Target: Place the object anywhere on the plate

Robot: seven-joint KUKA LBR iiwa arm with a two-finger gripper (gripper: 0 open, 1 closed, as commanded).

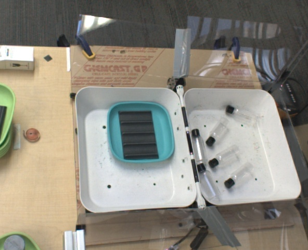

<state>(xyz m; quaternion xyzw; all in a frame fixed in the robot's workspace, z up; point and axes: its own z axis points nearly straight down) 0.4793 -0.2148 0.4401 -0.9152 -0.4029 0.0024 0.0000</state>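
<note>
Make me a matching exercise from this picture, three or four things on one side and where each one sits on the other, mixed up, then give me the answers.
Things:
1. teal plate
2. clear vials
3. green tray
4. orange disc

Places:
A. right bin
B. picture's left edge
C. left bin
D. wooden bench, beside the green tray

Pairs: 1-C, 2-A, 3-B, 4-D

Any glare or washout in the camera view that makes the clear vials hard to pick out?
Camera view: lighting is even and sharp; the clear vials nearly blend into the white right bin, only their black caps standing out; reflections streak the transparent sheets behind the bins; the teal plate reads clearly.
</note>
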